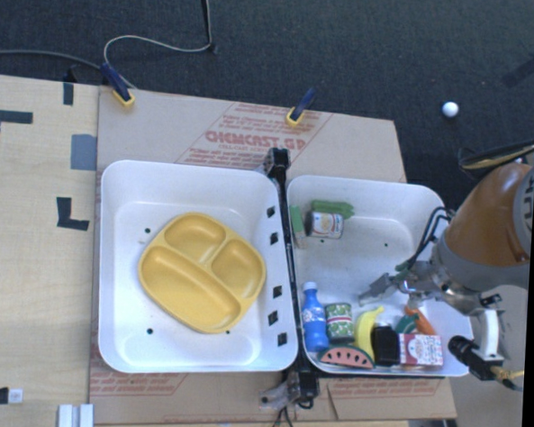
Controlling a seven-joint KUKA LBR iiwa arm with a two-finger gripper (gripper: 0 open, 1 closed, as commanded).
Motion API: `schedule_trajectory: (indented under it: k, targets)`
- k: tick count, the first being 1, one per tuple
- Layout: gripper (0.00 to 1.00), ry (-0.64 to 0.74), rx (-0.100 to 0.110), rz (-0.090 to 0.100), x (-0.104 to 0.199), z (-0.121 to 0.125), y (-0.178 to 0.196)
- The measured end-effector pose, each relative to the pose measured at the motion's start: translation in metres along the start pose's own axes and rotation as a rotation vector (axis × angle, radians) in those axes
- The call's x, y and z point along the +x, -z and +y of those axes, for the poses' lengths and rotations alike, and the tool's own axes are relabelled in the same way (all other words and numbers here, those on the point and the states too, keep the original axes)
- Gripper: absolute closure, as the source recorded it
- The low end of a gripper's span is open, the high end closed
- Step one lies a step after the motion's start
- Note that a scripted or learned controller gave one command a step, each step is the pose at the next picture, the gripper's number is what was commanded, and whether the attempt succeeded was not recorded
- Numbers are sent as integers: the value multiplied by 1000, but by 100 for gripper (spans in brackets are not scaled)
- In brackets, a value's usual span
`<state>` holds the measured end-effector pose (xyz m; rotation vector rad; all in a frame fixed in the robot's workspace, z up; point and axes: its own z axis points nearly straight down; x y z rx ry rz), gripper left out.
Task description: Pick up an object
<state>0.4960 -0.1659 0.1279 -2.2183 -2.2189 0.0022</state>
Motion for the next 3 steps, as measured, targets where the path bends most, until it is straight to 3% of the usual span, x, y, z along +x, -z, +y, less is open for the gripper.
schedule_trajectory:
  k: [1, 2, 3]
  targets:
    - [0, -1, -6, -3, 35, -11, -43]
    - [100, -1, -7, -3, 35, -11, -33]
    - [100, 1, -5, -3, 61, -12, 125]
